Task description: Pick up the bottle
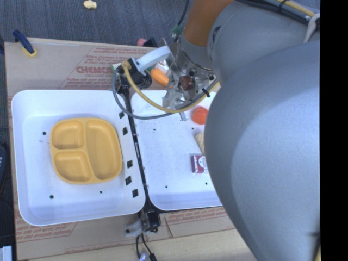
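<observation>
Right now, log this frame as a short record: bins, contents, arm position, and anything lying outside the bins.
left bin: holds a yellow divided plate
right bin: holds an orange ball and a small red-and-white packet, both near the arm
arm: reaches in from the right, covering much of the right bin
gripper: low over the right bin's far edge
bottle: cannot tell
outside bins: blue clip, yellow scrap on the floor

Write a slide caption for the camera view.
Arm over right bin; yellow tray in left bin.
</observation>
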You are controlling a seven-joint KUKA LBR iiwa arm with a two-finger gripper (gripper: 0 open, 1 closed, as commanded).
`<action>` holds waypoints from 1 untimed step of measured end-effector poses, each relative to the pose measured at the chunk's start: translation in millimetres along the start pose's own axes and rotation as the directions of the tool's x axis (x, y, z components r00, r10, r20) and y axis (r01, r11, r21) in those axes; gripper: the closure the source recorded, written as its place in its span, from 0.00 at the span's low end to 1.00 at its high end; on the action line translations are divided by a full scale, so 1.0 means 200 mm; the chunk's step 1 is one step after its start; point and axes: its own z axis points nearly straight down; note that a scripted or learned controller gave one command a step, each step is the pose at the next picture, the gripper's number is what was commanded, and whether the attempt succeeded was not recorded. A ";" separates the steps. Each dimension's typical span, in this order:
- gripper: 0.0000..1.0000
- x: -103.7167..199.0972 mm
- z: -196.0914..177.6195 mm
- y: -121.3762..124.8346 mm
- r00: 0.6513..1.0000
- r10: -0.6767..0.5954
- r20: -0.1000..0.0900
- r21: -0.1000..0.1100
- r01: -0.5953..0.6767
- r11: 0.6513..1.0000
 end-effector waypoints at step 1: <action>1.00 -0.03 0.54 -0.24 1.000 0.000 0.006 0.001 0.000 1.000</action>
